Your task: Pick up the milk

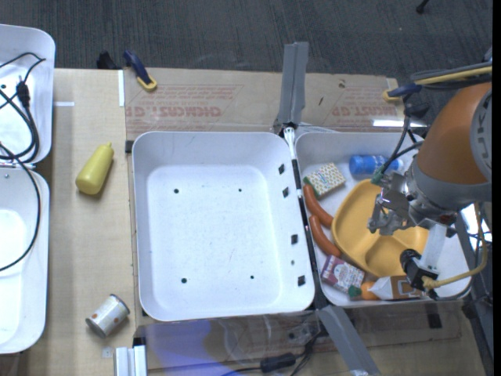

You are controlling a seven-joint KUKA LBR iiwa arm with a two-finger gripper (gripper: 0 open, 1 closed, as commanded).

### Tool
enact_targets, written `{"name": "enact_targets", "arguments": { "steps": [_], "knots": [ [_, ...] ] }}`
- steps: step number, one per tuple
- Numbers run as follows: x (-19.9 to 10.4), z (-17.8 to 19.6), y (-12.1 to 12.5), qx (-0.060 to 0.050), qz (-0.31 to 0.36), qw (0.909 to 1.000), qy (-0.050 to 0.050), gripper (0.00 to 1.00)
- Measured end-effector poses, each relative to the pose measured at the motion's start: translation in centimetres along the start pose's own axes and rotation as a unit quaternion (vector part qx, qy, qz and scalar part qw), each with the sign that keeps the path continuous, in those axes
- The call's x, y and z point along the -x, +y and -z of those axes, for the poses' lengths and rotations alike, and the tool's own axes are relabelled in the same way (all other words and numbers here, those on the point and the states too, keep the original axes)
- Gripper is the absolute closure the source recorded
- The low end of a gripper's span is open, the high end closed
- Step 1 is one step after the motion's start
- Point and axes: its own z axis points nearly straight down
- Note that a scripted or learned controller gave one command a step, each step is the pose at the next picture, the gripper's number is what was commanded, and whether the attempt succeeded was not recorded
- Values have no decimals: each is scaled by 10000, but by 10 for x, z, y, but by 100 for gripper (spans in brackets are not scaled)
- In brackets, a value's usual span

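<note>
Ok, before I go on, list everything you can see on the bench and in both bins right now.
left bin: 1, white, bench centre
right bin: 1, white, beside the left bin, under the arm
yellow bowl: 1, yellow, tilted in the right bin
sausages: 2, orange-red, along the right bin's left wall
patterned packet: 1, beige-green, right bin, far left part
blue bottle: 1, blue, right bin, far side
red packet: 1, dark red, right bin, near edge
carton: 1, white and brown, right bin's near edge; possibly the milk
mustard bottle: 1, yellow, bench left of the bins
tin can: 1, silver, bench near left
clamp: 1, blue-yellow, far bench edge
gripper: 1, grey, over the bowl
</note>
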Motion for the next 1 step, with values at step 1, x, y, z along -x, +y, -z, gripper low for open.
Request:
{"name": "enact_targets", "arguments": {
  "steps": [1],
  "knots": [
    [100,7,54,-5,-211,9998,-1,100]
  ]
}}
